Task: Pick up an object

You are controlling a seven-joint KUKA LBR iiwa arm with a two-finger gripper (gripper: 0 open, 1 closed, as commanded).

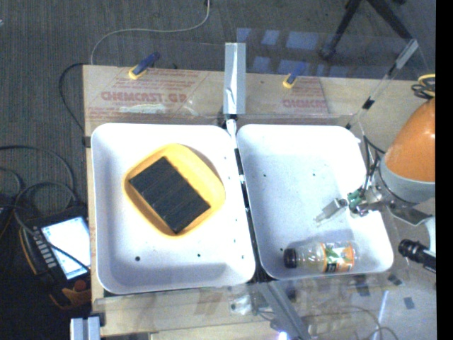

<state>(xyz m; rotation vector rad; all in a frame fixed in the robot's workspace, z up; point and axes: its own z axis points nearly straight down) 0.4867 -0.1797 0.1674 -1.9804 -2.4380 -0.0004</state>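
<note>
A small clear bottle point(322, 256) with a black cap and an orange label lies on its side against the front wall of the right bin point(297, 154). My gripper point(331, 210) hangs low over the right side of that bin, a short way above and behind the bottle and apart from it. In the left bin point(113, 261) a yellow dish point(205, 172) sits tilted, with a black ridged pad point(170, 193) lying in it. Nothing shows in the gripper.
The arm's orange band point(417, 147) and grey wrist overhang the right bin's right wall. A metal divider post point(232, 83) stands behind the gap between the bins. Cables and a tablet point(64, 243) lie on the floor to the left.
</note>
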